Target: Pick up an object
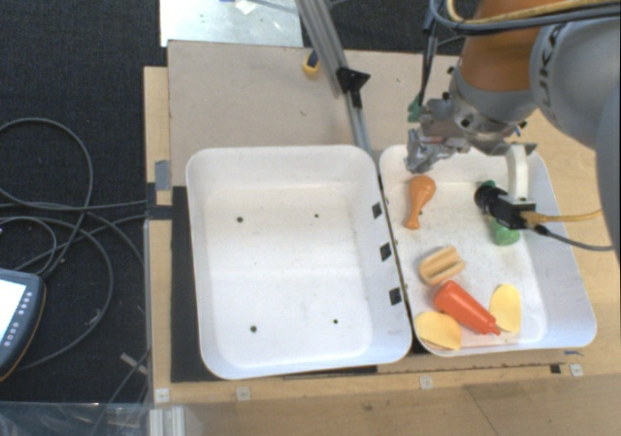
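Hovering pincer [424, 165] just above drumstick [418, 199] — rt bin [572, 313]

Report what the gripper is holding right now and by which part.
Cannot be told. The gripper sits just above the chicken drumstick in the right bin, at its thick end.
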Motion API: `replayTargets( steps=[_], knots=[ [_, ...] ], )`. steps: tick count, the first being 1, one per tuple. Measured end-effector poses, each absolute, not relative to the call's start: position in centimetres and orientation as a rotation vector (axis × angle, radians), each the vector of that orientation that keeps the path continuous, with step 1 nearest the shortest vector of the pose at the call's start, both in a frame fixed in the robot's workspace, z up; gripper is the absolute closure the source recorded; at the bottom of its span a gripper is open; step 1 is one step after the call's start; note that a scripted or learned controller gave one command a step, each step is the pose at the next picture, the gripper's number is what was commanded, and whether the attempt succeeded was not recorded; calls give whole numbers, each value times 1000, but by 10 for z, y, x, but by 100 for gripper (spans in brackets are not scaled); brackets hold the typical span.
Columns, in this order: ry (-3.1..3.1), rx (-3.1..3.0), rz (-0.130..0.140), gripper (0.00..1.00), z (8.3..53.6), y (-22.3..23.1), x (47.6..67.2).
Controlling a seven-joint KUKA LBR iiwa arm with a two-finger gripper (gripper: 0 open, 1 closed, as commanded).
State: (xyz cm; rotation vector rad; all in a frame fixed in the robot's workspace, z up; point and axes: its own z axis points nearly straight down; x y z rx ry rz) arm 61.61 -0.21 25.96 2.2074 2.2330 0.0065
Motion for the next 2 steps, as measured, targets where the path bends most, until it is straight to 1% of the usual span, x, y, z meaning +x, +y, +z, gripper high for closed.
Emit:
replayTargets(
  steps=[1, 2],
  knots=[
    [2231, 2210, 5, 100, 253, 40, 629],
    [2234, 2212, 2, 100, 231, 96, 633]
  ],
)
